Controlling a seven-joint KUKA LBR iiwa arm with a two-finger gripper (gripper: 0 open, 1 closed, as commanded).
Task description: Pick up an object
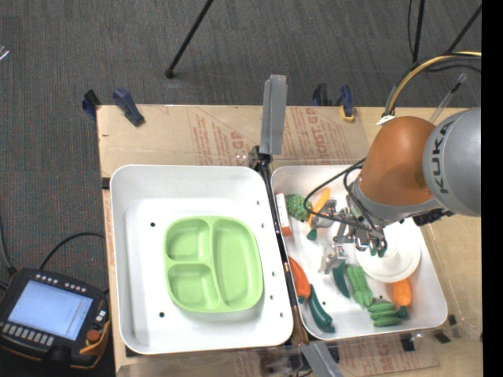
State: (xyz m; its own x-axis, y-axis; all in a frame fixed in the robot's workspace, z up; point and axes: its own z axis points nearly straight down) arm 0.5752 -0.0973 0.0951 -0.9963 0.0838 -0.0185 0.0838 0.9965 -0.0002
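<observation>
My gripper hangs low over the middle of the right bin, below the arm's orange band. Just under it lie a dark green toy and a light green cucumber-like piece. Whether it touches either one is unclear. A white round dish sits right beside the gripper. Other toys in this bin are a green broccoli, a small orange piece, an orange carrot, a dark green vegetable, an orange piece and a green pea pod.
The left bin holds a light green divided plate. A grey post stands behind the wall between the bins. A teach pendant lies off the bench at lower left. Cables loop around the wrist.
</observation>
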